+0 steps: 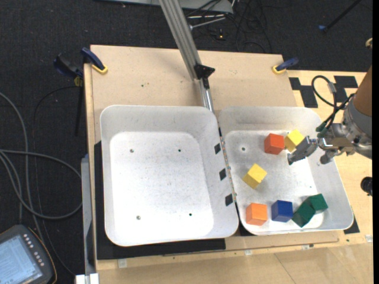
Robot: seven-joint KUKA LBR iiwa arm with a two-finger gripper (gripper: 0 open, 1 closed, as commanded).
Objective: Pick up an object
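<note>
Beside the gripper (309,151), whose jaws' state I cannot tell, sits a small yellow cube (294,139).

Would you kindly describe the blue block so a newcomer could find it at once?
Look in the right-hand bin, along its near edge. Three things sit in a row there: an orange cube, the blue block and a green piece. It is the middle one, and the one blue thing there.

My claw (308,151) hangs over the right bin (337,185), just beside two blocks (274,143) near its back. One block (256,175) lies mid-bin; four (283,210) line its front edge. The left bin (112,158) adjoins it.
</note>
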